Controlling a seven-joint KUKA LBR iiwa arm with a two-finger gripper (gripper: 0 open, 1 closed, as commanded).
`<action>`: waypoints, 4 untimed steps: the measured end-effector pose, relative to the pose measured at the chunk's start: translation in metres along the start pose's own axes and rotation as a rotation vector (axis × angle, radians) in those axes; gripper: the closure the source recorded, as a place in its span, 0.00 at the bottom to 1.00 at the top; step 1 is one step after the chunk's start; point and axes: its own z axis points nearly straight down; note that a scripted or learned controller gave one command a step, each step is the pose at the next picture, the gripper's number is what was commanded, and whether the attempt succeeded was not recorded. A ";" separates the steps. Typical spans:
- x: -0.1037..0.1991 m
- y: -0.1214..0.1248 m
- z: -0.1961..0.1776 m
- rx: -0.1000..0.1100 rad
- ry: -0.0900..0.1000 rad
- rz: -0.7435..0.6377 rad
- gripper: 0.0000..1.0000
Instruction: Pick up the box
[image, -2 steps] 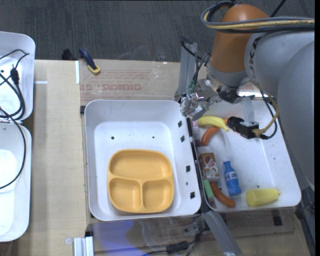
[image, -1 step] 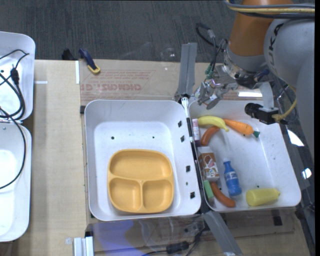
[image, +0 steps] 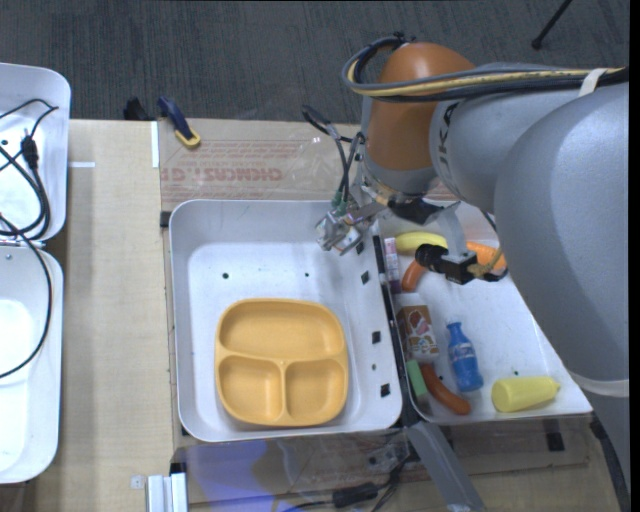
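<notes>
The box (image: 418, 332) is small and brown-red with a printed top. It lies flat in the right bin (image: 520, 320), near that bin's left wall. My gripper (image: 341, 233) hangs over the far right corner of the left bin (image: 200, 290). That is up and to the left of the box, about a hand's width away, with the wall between the bins in between. Nothing shows in the gripper.
A yellow divided plate (image: 283, 361) lies in the left bin. Around the box are a blue bottle (image: 463, 357), a yellow cylinder (image: 525, 392), a sausage (image: 445, 393), a banana (image: 420, 241) and an orange piece (image: 487, 258). The arm (image: 560, 200) covers the right bin's far side.
</notes>
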 end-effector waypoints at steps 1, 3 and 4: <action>0.095 0.018 0.053 0.004 -0.001 0.053 1.00; 0.097 -0.134 0.022 -0.015 -0.010 -0.556 1.00; 0.038 -0.182 -0.047 0.002 0.002 -0.749 1.00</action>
